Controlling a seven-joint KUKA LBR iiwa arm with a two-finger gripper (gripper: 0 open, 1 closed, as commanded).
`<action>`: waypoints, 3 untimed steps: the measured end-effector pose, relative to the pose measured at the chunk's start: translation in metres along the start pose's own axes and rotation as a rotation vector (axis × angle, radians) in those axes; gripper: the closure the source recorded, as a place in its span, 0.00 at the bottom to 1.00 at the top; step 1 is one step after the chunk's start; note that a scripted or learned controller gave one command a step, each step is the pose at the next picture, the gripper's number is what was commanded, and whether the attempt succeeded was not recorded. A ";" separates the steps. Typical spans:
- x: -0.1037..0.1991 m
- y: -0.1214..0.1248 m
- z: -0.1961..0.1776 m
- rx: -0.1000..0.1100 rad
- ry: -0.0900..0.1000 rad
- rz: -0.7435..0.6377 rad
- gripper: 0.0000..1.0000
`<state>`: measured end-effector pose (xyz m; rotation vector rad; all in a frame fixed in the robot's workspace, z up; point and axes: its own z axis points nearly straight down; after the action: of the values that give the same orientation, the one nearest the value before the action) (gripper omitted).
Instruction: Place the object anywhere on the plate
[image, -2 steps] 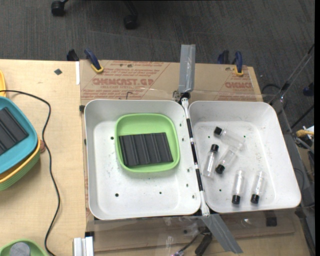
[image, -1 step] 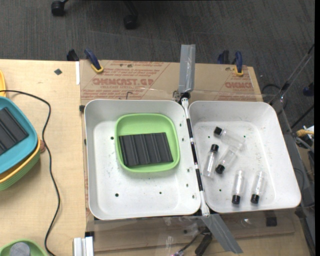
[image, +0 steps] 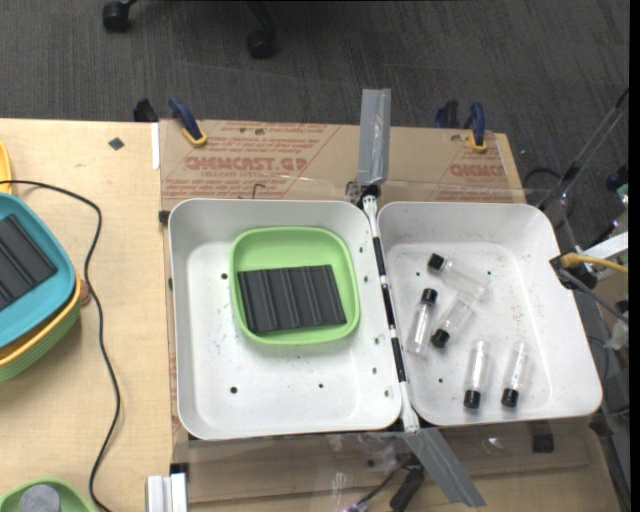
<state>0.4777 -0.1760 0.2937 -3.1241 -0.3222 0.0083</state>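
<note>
Pale wood bench (image: 90, 200), smooth. Printed cardboard sheet (image: 250, 160) at 12 o'clock, clamped. Two shallow white bins, glossy, with rounded corners. Left bin (image: 200, 400) held a green rounded-square plate (image: 245, 250) toward 12 o'clock; a dark ribbed rectangular pad (image: 292, 298) lay flat on it. Right bin (image: 560, 300) held five clear vials (image: 476, 375) with black caps, loose, from centre to 6 o'clock, none on the plate. Teal tray (image: 40, 300) at 9 o'clock, cut off by the edge. Gripper's state: could not tell.
</note>
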 end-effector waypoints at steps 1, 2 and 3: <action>-0.010 0.046 0.012 0.000 -0.001 0.006 0.00; -0.010 0.045 -0.051 -0.001 0.000 0.002 0.00; -0.007 0.035 0.003 0.000 -0.001 0.006 0.00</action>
<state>0.4774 -0.2116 0.2910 -3.1248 -0.3126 0.0103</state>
